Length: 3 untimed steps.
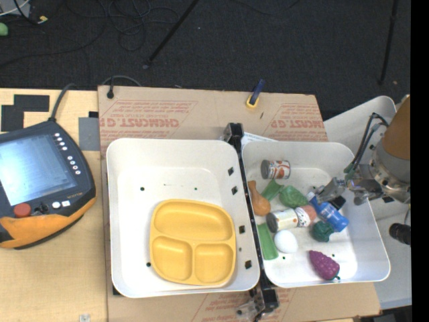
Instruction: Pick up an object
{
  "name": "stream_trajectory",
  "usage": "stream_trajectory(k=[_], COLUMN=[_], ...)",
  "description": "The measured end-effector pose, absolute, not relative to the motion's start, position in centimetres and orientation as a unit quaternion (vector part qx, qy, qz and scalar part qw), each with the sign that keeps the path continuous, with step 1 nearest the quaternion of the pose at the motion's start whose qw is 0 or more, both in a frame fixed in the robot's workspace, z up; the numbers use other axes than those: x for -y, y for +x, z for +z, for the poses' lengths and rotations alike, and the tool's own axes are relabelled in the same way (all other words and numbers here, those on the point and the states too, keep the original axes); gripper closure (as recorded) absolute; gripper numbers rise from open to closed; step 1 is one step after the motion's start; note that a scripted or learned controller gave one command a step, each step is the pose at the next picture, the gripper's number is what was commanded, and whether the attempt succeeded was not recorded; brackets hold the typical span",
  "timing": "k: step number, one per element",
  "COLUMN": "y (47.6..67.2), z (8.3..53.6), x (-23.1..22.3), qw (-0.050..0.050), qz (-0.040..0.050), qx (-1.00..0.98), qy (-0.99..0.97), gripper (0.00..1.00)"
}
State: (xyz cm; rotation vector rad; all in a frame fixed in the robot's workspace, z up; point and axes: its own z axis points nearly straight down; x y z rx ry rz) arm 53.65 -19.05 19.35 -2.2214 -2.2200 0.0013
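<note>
The right bin holds several small items. Among them are a tin can, a green lump, an orange piece, a small white bottle with a red end and a white egg. A green stick, a dark green piece, a blue object and a purple knobbly fruit also lie there. My gripper reaches in from the right. It hangs low over the bin, just above the blue object and right of the green lump.
The left bin holds a yellow divided plate. A control pendant with a screen lies on the bench at the far left. Cardboard lies under and behind both bins. A black clip joins the bins at the back.
</note>
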Motion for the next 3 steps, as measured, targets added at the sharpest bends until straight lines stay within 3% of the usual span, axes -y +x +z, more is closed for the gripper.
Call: stream_trajectory(k=[1, 2, 3], y=[52.3, 52.6, 49.4], z=[11.0, 10.8, 10.4], x=[15.6, 12.3, 8.8], qw=[0.000, -0.010, -0.005], qz=[0.0001, -0.0062, -0.0005], qx=[0.707, 0.705, 0.705], qy=[-0.707, -0.709, -0.709], gripper=[0.00, 0.00, 0.00])
